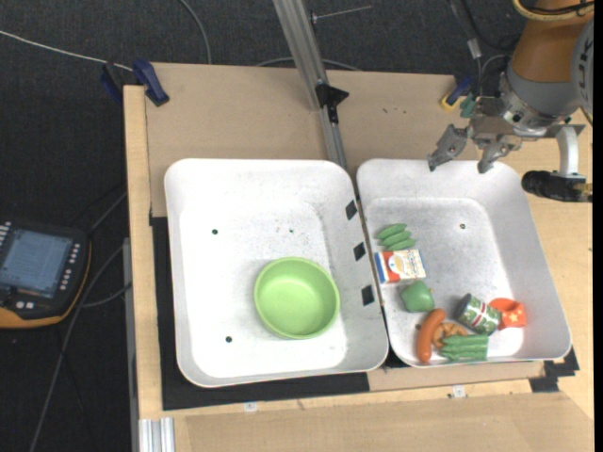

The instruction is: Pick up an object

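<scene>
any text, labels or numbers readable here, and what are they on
None can be read.
Small red, white and blue printed carton in the right white bin: print too blurred.
Green can with a dark label: label too small.
Orange-edged handheld screen left of the bench: display too blurred.
</scene>
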`<action>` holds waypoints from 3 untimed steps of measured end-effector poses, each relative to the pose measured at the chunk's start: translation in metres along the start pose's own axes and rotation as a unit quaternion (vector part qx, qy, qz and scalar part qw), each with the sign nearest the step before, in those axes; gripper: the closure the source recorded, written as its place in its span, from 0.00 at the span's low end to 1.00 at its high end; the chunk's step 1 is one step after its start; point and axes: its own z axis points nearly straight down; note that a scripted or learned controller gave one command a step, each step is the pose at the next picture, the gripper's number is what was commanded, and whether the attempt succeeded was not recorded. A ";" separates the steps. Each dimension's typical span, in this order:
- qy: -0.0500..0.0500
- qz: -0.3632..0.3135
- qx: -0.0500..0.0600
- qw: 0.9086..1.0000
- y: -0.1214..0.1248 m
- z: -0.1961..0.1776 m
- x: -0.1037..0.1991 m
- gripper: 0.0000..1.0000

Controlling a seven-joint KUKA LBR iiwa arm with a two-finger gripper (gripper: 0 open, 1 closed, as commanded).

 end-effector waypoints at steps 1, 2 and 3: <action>0.000 0.000 0.000 1.000 -0.002 0.062 0.005 0.00; 0.000 0.000 -0.001 1.000 0.004 0.107 0.008 0.00; 0.000 0.000 -0.004 1.000 0.006 0.093 0.008 1.00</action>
